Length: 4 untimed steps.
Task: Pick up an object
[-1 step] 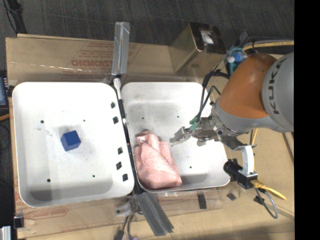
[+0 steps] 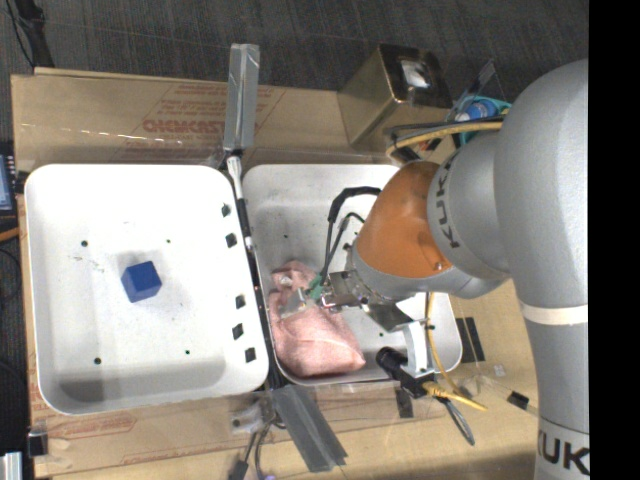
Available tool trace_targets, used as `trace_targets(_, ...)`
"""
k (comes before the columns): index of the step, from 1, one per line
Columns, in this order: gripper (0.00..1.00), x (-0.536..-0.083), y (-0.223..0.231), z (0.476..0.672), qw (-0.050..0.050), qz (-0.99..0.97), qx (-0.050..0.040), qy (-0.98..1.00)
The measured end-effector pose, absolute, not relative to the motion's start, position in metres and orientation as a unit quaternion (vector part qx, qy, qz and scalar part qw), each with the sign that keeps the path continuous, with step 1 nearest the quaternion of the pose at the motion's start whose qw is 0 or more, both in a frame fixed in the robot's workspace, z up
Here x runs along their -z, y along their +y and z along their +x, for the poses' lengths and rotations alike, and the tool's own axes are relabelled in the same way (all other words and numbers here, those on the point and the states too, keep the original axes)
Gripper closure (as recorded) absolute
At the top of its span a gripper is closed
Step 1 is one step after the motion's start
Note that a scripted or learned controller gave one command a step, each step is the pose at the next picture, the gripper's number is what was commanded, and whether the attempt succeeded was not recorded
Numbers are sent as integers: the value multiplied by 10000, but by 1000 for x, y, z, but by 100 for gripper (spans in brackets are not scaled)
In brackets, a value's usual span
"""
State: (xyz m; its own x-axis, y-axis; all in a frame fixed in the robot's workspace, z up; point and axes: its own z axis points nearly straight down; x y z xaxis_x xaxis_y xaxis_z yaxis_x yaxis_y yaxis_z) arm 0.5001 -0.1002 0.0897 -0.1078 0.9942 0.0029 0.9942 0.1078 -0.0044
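1. Small blue plastic cube (image 2: 141, 280): solid blue all over.
2. Crumpled pink soft bundle (image 2: 312, 340): pale, faintly mottled.
3. Shallow white left bin (image 2: 60, 268) and right bin (image 2: 290, 198): plain white.
4. Grey robot arm (image 2: 540, 168): orange band (image 2: 400, 238).
5. Brown cardboard sheet (image 2: 120, 118): red lettering.

The bench top is covered by a flat brown cardboard sheet with red print (image 2: 150, 118). Two shallow white plastic bins rest on it side by side, their rims touching: the left bin (image 2: 35, 268) at 9 o'clock in the view, the right bin (image 2: 300, 175) near the centre. A grey metal bar (image 2: 240, 98) lies at 12 o'clock from the seam between them, and a grey metal bracket (image 2: 305, 430) at 6 o'clock. A tan cardboard box (image 2: 385, 98) stands at 1 o'clock from the right bin, just beyond its rim.
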Motion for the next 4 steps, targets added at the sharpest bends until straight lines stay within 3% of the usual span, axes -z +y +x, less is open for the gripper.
trace_targets(1,0,-136,-94,545,42,-6409,-23,-7676)
trace_targets(2,0,-90,-123,527,30,-6198,-1,-7848)
trace_targets(3,0,-92,-159,479,17,-7372,9,-6757)
trace_targets(4,0,-90,-117,534,20,-6478,0,-7618)
